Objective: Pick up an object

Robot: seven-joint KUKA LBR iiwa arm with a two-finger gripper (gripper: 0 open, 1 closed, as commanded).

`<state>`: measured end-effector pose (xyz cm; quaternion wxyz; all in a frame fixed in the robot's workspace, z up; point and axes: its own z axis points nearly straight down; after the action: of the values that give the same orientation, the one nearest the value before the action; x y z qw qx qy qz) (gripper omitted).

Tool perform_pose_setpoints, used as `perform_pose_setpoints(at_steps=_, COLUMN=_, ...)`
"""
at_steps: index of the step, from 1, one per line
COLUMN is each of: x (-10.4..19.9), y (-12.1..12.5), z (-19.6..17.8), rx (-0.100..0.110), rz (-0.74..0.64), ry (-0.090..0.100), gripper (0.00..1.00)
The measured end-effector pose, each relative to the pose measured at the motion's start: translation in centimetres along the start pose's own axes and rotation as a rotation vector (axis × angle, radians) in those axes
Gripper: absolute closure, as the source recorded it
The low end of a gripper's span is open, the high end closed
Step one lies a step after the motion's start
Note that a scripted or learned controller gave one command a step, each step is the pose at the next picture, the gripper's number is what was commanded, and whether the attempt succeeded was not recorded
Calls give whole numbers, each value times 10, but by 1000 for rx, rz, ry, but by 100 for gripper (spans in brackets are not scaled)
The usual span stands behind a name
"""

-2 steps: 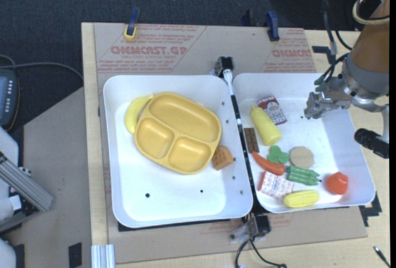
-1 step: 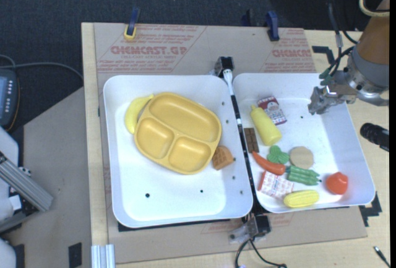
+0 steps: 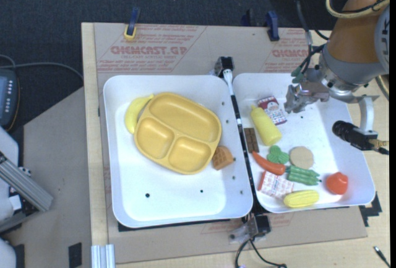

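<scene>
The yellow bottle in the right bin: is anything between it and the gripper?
Nothing visible blocks it. The gripper hangs above the right bin, up and right of the yellow bottle. Only the small red and white packet lies between them, flat on the floor.

The brown protective sheet on the bench [image 3: 185, 44] carries red print above the left bin, reading roughly "CHEMCAST GP"; smaller lines under it are too blurred to read. The same red print repeats above the right bin, partly hidden. Small packets' print is illegible.
</scene>
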<state>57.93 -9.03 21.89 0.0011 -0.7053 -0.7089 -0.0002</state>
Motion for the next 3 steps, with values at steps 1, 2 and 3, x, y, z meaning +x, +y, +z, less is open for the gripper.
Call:
perform_pose_setpoints(at_steps=1, x=50, y=21, z=7, rx=-4, rz=0, ry=-2, gripper=100)
perform_pose_setpoints(at_steps=2, x=83, y=39, z=2, rx=-5, rz=1, ry=-2, gripper=100)
perform_pose_setpoints(at_steps=3, x=67, y=34, z=-1, rx=-1, rz=7, ry=-2, gripper=100)
